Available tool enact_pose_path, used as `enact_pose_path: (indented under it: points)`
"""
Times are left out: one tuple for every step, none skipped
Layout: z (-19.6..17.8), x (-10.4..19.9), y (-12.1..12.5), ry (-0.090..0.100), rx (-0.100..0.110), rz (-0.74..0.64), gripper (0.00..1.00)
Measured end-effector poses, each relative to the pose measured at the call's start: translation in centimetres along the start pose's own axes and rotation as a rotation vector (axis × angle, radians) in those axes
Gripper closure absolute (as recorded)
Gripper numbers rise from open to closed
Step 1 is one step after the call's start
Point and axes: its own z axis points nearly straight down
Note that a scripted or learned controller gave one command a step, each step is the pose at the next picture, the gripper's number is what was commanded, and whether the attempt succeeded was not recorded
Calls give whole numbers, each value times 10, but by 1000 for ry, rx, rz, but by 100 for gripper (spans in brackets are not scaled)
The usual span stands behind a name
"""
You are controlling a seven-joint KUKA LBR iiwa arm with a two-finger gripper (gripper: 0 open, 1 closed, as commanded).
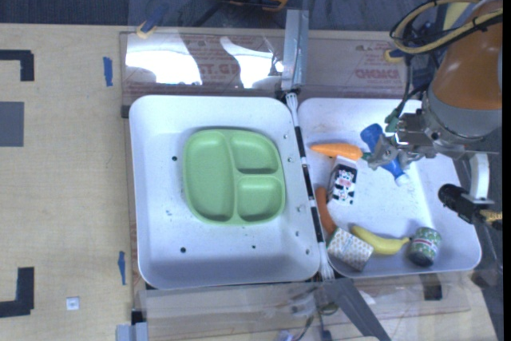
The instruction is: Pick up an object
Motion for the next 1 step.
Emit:
enact_pose_path:
  points:
    - [40,24,42,0,-1,-9,100]
